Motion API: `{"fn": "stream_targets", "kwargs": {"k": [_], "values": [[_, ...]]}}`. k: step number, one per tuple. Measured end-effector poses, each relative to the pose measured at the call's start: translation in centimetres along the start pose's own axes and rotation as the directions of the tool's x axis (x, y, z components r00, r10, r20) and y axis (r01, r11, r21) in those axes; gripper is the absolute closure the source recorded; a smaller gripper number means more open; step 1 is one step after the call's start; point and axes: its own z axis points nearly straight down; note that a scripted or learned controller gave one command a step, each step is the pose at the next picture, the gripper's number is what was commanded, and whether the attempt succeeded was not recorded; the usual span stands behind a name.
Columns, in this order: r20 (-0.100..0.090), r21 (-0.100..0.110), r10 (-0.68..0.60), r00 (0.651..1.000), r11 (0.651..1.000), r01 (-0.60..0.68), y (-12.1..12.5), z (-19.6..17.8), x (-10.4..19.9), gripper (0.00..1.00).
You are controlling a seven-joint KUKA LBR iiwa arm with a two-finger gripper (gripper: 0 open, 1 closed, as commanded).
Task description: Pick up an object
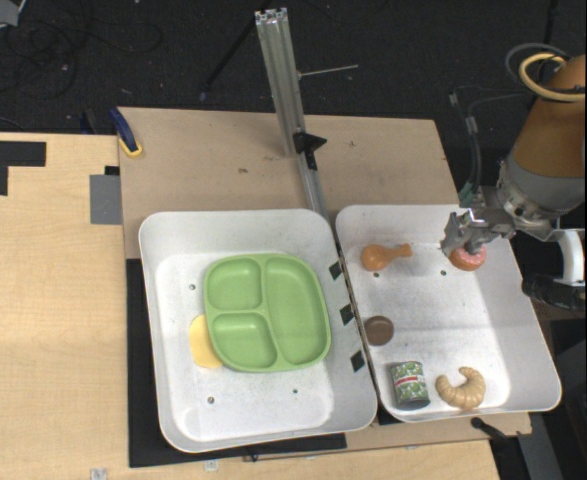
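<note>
My gripper point(464, 243) hangs over the far right part of the right bin point(503, 308), directly above a small red-orange object point(468, 258) that peeks out beneath it. An orange drumstick-shaped toy point(383, 256) lies to its left. Nearer the front of that bin sit a brown round piece point(378, 330), a green can point(409, 384) and a tan croissant point(462, 387).
The left bin point(173, 268) holds a green divided plate point(267, 312) with a yellow item point(202, 343) tucked under its left edge. A metal post point(283, 88) rises behind the bins. The arm's grey body point(548, 158) stands at the right.
</note>
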Motion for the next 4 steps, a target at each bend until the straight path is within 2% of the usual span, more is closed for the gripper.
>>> {"fn": "stream_targets", "kwargs": {"k": [1,2,4], "values": [[-0.003,0.004,-0.004,1.000,1.000,0.004,-0.6,-0.4,4.3,1.00],[-0.002,0.006,-0.003,1.000,1.000,0.003,-1.5,0.7,10.0,1.00],[-0.002,0.006,-0.005,1.000,1.000,0.005,-2.5,0.4,21.1,1.00]]}}
